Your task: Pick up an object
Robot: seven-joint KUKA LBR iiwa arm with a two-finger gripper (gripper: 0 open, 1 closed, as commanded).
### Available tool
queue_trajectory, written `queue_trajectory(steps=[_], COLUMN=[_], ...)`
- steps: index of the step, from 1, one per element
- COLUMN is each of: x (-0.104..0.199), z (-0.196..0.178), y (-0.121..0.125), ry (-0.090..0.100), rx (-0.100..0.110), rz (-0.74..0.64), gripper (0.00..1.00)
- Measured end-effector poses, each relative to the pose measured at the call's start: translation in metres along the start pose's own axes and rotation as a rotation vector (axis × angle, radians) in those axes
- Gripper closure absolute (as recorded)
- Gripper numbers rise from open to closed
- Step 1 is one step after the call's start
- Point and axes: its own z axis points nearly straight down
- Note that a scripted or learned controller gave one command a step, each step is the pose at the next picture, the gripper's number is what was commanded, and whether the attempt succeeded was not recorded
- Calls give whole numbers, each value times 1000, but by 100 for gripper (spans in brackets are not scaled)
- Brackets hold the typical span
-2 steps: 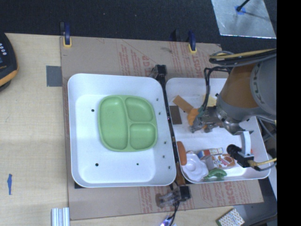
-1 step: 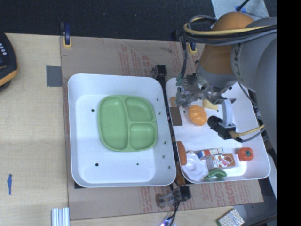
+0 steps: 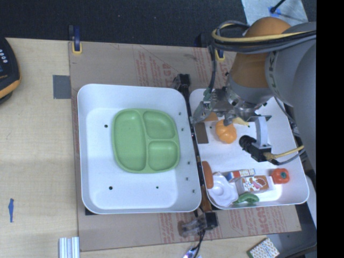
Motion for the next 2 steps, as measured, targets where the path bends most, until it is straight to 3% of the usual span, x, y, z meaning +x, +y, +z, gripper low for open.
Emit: queue_trajectory(steps=[1,2], x=[-51,-94], z=[0,60], y=[27,11], ry=[-3,-2], rx=[-4,5], rz=[6,5], gripper=[0,0])
